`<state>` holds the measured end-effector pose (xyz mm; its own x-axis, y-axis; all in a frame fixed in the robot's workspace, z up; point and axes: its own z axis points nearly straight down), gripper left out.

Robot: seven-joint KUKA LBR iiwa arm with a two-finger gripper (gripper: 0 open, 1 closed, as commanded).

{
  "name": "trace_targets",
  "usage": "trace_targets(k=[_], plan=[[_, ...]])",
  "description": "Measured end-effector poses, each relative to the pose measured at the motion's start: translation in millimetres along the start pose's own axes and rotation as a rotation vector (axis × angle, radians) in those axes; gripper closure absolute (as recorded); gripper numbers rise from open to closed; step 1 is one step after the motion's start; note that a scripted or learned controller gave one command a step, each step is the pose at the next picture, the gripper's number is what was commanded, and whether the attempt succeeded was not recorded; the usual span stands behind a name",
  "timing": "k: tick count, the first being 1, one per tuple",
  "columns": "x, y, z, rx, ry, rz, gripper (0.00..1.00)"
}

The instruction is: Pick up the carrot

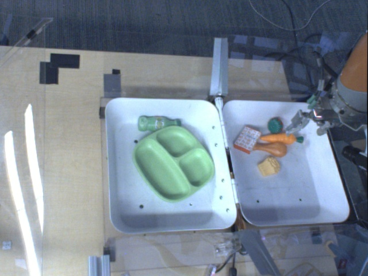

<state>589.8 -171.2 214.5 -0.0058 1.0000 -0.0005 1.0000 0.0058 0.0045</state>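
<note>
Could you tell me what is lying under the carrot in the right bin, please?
The carrot lies across an orange-brown item, on the right bin floor. Its covered part cannot be seen.

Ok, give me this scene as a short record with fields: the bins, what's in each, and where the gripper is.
left bin: shallow white bin holding a green three-compartment plastic plate and a clear green bottle lying beside it
right bin: shallow white bin holding an orange carrot, a red-and-white box, a teal round item, a tan cracker-like piece
gripper: two-finger gripper near carrot's right end
</note>
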Motion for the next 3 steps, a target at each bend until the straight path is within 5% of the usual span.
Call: trace_targets(k=[1, 2, 3], plan=[[1, 54, 127, -0.004, -0.002, -0.095, 0.0], [2, 56, 114, -0.009, -0.003, -0.1, 1.0], [37, 79, 44, 0.005, 0.001, -0.16, 1.0]])
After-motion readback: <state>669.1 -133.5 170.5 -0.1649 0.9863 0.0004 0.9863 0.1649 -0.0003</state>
